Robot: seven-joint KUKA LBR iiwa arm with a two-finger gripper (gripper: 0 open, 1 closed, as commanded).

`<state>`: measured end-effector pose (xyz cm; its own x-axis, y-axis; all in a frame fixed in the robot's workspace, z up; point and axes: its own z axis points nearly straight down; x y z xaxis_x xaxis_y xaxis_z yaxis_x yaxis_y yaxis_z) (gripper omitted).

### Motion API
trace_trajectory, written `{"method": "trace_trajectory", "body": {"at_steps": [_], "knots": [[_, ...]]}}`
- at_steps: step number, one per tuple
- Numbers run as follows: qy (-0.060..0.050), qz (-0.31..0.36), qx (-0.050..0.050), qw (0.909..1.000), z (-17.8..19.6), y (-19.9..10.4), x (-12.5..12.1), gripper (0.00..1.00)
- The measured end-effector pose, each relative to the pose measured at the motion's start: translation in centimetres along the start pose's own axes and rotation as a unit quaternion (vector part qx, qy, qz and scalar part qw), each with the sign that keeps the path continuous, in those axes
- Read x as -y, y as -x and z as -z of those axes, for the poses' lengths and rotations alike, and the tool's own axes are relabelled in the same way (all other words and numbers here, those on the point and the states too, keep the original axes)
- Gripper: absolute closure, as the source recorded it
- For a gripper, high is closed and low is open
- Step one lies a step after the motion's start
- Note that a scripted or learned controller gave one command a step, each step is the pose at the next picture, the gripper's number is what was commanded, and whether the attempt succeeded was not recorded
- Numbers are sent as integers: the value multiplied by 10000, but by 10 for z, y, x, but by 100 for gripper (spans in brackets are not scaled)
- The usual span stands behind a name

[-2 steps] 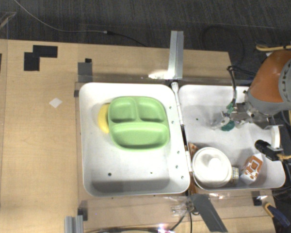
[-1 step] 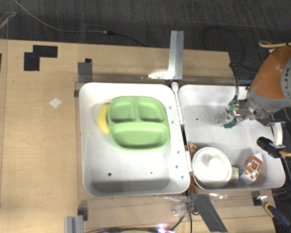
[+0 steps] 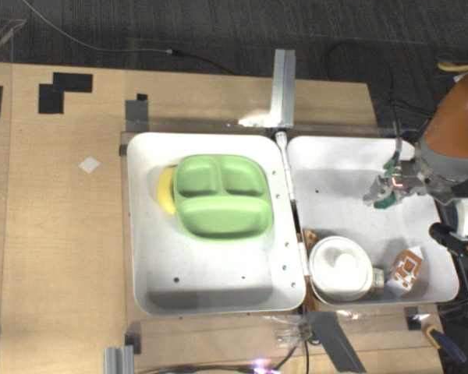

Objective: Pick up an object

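Observation:
My gripper (image 3: 384, 193) hangs over the upper right part of the right bin (image 3: 335, 162), low above the bin's floor, on the grey arm with the orange band (image 3: 460, 123). A small teal bit shows at its tip. Nothing can be made out held in it. A white round bowl (image 3: 339, 267) sits at the right bin's front left corner. Beside it at the front right lies a small brown and white object (image 3: 405, 269). In the left bin (image 3: 210, 298) a green divided plate (image 3: 221, 195) lies partly over a yellow object (image 3: 165, 191).
A metal post (image 3: 284, 92) stands behind the wall between the two bins. The wooden bench (image 3: 54, 232) stretches off to the left. Black cables (image 3: 452, 240) hang by the arm at the right edge.

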<state>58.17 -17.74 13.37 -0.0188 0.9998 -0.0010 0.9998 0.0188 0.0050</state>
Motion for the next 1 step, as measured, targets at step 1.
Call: {"method": "trace_trajectory", "body": {"at_steps": [1], "knots": [[8, 308, -3, 9995, 73, -78, -18, 100]]}}
